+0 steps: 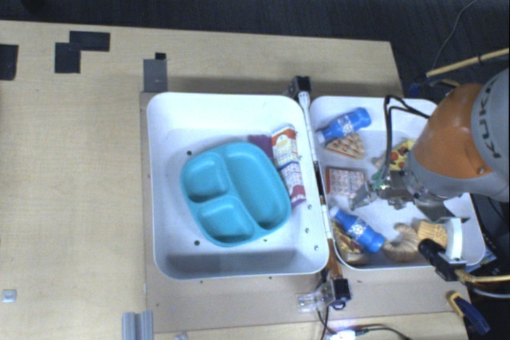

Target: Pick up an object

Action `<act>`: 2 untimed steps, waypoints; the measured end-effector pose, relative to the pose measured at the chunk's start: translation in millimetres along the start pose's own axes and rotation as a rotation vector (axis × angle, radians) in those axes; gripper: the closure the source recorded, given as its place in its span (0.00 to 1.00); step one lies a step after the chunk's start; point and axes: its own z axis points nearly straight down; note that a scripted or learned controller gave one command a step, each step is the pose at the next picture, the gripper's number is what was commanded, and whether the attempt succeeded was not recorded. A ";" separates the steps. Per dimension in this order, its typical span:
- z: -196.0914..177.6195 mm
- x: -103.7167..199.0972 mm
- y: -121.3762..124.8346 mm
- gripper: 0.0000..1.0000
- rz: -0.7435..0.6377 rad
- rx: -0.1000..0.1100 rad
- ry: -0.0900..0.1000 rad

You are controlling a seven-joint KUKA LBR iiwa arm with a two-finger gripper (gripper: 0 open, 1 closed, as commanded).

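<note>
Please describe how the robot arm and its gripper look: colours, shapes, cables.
The arm is thick and rounded, grey, with a broad orange band above the wrist. A thin black cable loops beside it. The gripper is a small grey metal piece with thin fingers.

glossy plastic blue tray [236, 193], smooth white bins [163, 171]

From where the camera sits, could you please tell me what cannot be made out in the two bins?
- Tool: too small and blurred to tell what lies beneath it.
- Right bin: its right side is hidden by the arm.
- Tube: label too blurred to read.
- Dark item: mostly hidden behind the blue tray.
</note>
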 end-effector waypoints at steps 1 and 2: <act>32.5 5.1 83.7 0.00 0.000 0.013 0.004; 33.6 9.8 122.0 0.00 -0.001 0.013 0.003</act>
